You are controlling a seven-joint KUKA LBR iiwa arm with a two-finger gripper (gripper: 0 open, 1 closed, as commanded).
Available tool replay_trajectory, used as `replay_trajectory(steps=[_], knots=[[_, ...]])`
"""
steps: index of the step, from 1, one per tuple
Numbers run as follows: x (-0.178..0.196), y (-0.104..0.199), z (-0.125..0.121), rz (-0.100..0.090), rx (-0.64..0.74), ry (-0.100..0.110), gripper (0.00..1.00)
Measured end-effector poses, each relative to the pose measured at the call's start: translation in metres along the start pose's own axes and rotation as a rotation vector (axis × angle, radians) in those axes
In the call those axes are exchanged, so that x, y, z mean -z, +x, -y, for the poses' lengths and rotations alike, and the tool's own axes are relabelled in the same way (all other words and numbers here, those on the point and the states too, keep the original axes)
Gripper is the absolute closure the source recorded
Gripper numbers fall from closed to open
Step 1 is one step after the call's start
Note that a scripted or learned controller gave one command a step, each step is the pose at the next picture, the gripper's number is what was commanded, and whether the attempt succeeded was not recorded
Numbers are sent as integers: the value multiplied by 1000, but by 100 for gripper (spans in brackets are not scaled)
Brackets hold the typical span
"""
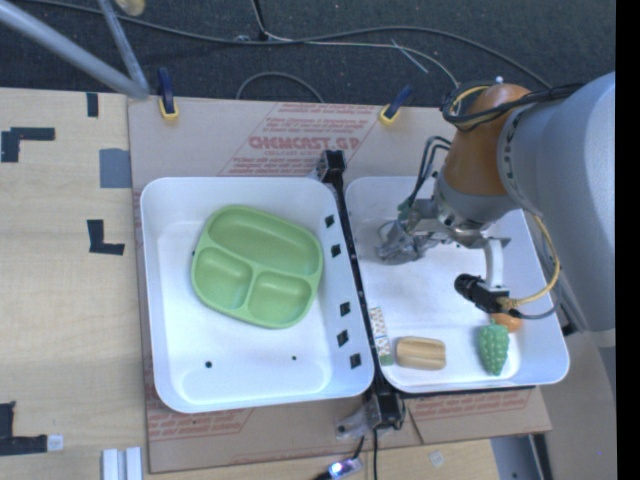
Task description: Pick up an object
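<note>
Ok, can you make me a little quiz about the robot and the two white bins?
1. True or false: the green divided plate lies in the left bin.
2. Which lies nearest the green bumpy toy in the right bin? A) the tan bread-like block B) the green divided plate C) the gripper
3. Fill in: the gripper hangs over the ____ bin.

Key: 1 true. 2 A. 3 right.
</note>
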State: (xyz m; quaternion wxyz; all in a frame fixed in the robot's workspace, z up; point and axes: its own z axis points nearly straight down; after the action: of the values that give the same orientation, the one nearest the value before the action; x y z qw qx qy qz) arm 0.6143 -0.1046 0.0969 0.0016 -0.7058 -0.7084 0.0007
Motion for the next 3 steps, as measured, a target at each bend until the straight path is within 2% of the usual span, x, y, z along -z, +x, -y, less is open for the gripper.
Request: replay_trajectory(steps=[1,2,3], knots=[[59,7,-5,1,-1,-5,100],[119,9,2,1,-2,-7,100],[125,10,2,0,-2,-3,100]])
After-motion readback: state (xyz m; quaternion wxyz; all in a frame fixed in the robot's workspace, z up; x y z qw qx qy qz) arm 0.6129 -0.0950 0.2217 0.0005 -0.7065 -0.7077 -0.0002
